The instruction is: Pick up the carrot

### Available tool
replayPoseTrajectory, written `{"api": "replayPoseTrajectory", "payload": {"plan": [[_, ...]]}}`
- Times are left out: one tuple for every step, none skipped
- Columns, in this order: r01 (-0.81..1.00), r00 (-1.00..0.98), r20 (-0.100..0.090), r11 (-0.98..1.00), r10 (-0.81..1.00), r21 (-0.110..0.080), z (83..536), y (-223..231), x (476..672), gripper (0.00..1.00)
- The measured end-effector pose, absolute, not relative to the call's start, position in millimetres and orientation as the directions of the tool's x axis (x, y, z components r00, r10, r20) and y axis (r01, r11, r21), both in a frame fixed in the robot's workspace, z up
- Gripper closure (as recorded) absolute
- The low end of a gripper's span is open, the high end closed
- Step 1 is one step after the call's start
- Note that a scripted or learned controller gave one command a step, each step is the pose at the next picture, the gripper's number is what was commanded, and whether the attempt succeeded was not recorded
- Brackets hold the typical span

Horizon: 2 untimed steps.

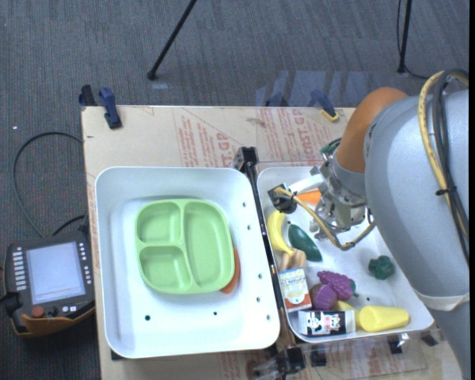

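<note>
Arm low over the far end of the right bin, by the carrot.

We see the gripper (330, 212) down inside the right bin (401, 295), near its far end, with the grey arm (416, 188) and its orange band (364, 129) covering much of that side. The carrot (306, 199) lies just left of the gripper, an orange piece beside a white strip; we cannot tell whether the claw is released or clenched, nor whether it touches the carrot. Nearer us in the same bin lie a banana (278, 231), a dark green vegetable (304, 242), purple grapes (332, 286), a small carton (294, 286), a yellow lemon (382, 318) and a green broccoli piece (381, 267). The left bin (119, 323) holds a green divided plate (184, 245).
</note>
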State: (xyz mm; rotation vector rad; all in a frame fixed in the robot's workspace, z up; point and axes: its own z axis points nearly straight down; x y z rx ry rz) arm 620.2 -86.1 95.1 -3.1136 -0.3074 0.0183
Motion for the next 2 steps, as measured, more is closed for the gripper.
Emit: {"api": "replayPoseTrajectory", "payload": {"plan": [[0.195, 0.981, -0.011, -0.981, 0.196, -0.014, 95, -86, 619.9, 0.00], [0.251, 0.968, -0.008, -0.968, 0.252, -0.008, 86, -80, 575.1, 0.00]]}}
